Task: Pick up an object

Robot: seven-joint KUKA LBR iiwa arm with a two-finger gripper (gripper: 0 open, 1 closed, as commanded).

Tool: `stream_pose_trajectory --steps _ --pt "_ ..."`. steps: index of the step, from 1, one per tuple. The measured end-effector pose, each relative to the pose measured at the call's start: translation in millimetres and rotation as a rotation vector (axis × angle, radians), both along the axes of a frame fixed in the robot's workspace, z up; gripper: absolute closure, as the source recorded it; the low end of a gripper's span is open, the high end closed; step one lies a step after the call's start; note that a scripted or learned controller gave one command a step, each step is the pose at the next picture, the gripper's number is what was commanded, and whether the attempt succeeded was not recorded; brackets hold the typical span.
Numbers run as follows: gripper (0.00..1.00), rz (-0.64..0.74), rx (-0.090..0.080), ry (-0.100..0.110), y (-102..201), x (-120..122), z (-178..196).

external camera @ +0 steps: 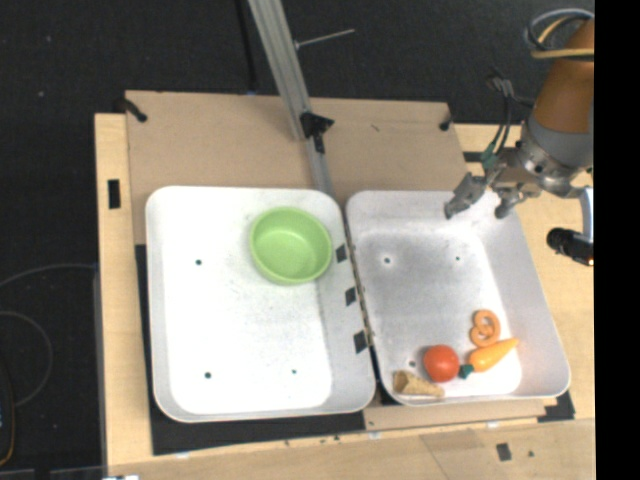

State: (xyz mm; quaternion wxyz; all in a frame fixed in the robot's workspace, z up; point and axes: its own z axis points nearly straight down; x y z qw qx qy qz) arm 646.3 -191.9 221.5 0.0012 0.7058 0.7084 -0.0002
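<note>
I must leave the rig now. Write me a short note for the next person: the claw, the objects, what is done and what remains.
Claw: open, holding nothing, above the far right corner of the right bin.
Right bin, near right corner: red tomato, orange carrot, small orange ring, tan wedge-shaped piece. The tomato and carrot lie close together; contact cannot be judged.
Left bin: green bowl at the far side, upright.
Done: nothing picked yet.
Left: move the claw toward one object, close on it and lift. The cluster is across the bin from the claw.
</note>
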Motion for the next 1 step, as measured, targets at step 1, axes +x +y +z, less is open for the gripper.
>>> stream_pose_trajectory --steps 1 --pt "0.0 0.001 -0.001 0.001 -0.3 -0.1 0.1"
